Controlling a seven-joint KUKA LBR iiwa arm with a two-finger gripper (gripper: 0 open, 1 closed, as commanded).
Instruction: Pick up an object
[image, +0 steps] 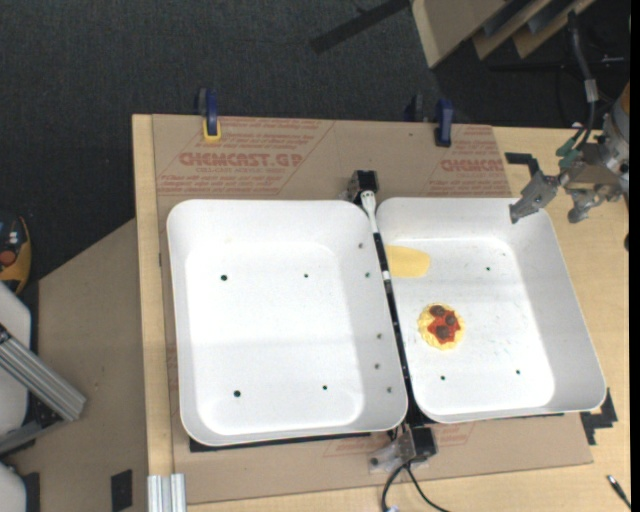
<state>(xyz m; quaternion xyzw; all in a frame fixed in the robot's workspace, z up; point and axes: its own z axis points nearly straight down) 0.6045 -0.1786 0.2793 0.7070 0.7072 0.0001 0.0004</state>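
The desk (300, 150) is a brown board, and two blue clamps at its far edge pinch it down so it does not slide. On it sit two shallow white bins pushed close together, side by side, so the arm can reach either one.

I will use the right bin (560, 330) as my landmark. Two things lie in it, and both are on its left half. One is a small round toy pizza (441, 326), yellow with red and dark bits on top (it looks like play food). It lies flat near the middle of the bin's floor, a little toward the left wall. The other is a flat pale yellow piece (408, 261), maybe a toy cheese slice. It lies near the far left corner of the bin, just beside the wall shared with the left bin (200, 330). The two toys are near each other but not touching, so either one could be picked alone.

The end effector (560, 198) hangs over the far right corner of the right bin, well apart from both toys. Its two grey fingers are spread apart with nothing between them. I think it waits there, off to the side, so the camera can see the toys before the arm comes down. No pick has begun yet.
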